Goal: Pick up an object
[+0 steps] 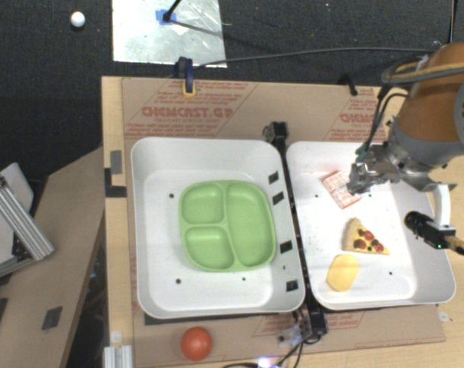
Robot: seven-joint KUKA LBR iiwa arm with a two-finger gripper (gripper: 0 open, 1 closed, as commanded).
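The tool [362, 176] hangs over the right bin [427, 282], right above a red-and-white packet [339, 189]; I cannot tell its opening or whether it touches. That bin also holds a pizza slice [363, 238] and a yellow piece [343, 272]. The left bin [151, 228] holds a green tray [226, 225].

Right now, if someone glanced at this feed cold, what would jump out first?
Probably the green divided tray, sitting alone in the left bin. Next, the right bin, where the gripper hangs right at a red-and-white packet, with a toy pizza slice and a yellow piece lying nearer the front. A red ball rests on the bench, outside the bins, in front of the left one.
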